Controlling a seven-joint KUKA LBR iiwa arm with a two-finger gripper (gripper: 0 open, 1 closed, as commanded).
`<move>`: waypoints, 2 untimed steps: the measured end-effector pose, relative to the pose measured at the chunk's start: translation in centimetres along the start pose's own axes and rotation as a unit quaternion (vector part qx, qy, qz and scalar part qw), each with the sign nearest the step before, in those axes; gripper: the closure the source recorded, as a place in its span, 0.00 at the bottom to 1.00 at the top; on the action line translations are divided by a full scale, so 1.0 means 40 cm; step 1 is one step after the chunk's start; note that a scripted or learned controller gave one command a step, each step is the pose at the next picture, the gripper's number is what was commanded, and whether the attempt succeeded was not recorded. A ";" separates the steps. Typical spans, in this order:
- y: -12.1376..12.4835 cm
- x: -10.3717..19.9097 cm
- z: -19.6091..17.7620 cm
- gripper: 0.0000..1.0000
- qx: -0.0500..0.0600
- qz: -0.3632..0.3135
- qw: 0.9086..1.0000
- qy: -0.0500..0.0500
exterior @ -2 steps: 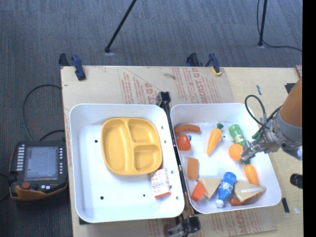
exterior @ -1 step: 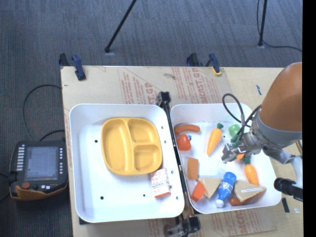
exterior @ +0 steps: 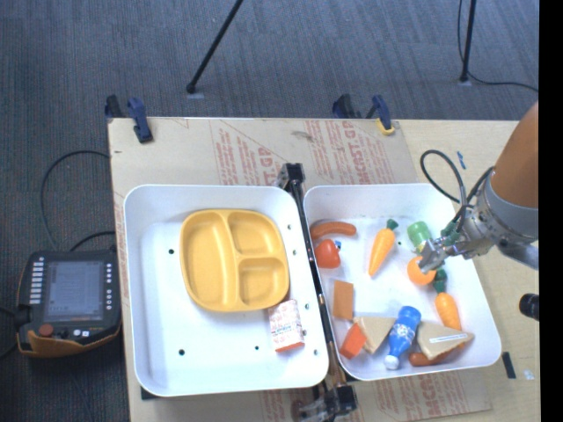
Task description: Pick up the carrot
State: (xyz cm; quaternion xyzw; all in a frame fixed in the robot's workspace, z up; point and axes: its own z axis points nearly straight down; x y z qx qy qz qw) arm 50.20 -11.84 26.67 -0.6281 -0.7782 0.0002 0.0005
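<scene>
Bench of bare board, two shallow white bins side by side; the grey arm with the orange band (exterior: 528, 170) is reaching in from the right.

The two-finger gripper (exterior: 433, 258) is hovering low over the right white bin (exterior: 488, 323), near its right wall. Its tip is sitting directly over a round orange fruit-like piece (exterior: 419, 272), with a small green bit (exterior: 419, 234) just beside it on the upper left. Finger spacing: cannot tell, since the tip is too small and dark against the objects under it.

The task's thing, an orange tapered plastic carrot with a green top (exterior: 382, 248), is lying in the upper middle of the right bin, tilted, green end up, pointed end down-left. It is lying free, apart from the gripper, which is working to its right.

Other items sharing that bin: a reddish sausage-shaped piece (exterior: 333, 229) at upper left, a red tomato-like piece (exterior: 326, 253) just under it, an orange block (exterior: 343, 300), a tan bread-like wedge (exterior: 376, 331), a blue and white bottle (exterior: 403, 332), a sandwich wedge (exterior: 440, 341) at lower right, and a second small orange carrot-like piece (exterior: 449, 309).

The left white bin (exterior: 149, 341) is holding a yellow three-compartment plate (exterior: 234, 258) and a small red and white carton (exterior: 286, 325) just beside the plate's lower right corner.
</scene>
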 end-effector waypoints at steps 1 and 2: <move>-0.040 0.127 -0.010 1.00 0.001 0.022 1.000 0.001; 0.133 0.127 -0.009 1.00 0.000 0.024 1.000 0.000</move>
